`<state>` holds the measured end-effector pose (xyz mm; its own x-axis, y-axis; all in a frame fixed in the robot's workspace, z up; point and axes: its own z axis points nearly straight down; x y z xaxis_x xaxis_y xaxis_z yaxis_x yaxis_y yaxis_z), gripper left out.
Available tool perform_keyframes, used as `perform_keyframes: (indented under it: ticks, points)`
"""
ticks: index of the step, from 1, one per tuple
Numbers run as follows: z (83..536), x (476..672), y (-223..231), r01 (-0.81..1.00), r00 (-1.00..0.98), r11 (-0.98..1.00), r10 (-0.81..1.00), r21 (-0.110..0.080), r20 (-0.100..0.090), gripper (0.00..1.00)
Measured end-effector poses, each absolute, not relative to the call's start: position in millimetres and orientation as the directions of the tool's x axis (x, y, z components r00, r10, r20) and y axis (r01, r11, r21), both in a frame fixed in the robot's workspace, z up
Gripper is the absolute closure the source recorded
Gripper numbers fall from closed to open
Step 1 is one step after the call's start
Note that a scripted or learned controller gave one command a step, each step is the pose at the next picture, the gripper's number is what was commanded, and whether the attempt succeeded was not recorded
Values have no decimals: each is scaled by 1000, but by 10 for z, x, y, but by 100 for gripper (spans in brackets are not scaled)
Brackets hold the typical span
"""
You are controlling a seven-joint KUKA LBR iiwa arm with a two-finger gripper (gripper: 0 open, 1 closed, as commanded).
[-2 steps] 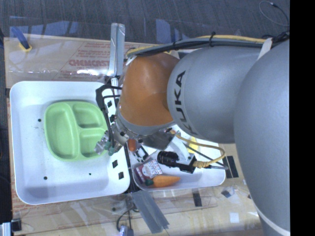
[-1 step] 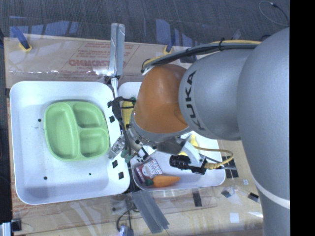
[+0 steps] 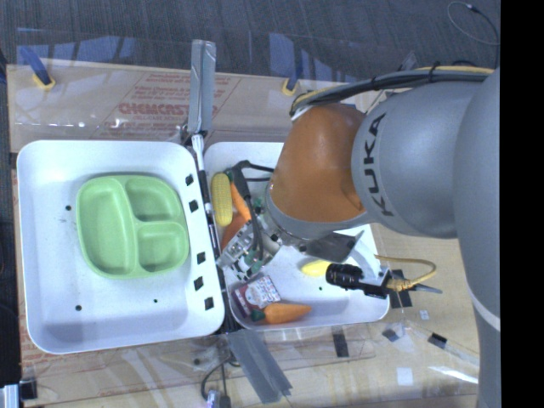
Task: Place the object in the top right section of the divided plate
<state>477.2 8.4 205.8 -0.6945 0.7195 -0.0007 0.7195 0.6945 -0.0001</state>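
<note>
A light green divided plate (image 3: 132, 225) lies in the left bin (image 3: 42, 313), and nothing sits in its sections. My gripper (image 3: 245, 257) is down in the right bin (image 3: 374, 311), close to that bin's left wall and pointing downward. It sits among several food items. A yellow corn cob (image 3: 221, 198) and an orange carrot (image 3: 240, 204) lie just above it. A dark red packet (image 3: 259, 293) and a second carrot (image 3: 285, 313) lie just below it. The arm's orange band hides much of the right bin.
A small yellow item (image 3: 314, 269) lies to the right of the gripper. The raised divider wall (image 3: 204, 245) with black clips separates the two bins. White floor surrounds the plate in the left bin.
</note>
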Motion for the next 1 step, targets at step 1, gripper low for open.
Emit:
perform_keyframes:
  ticks: [1]
  points:
    - [2241,5036,668,490,-872,872,490,0,-1,100]
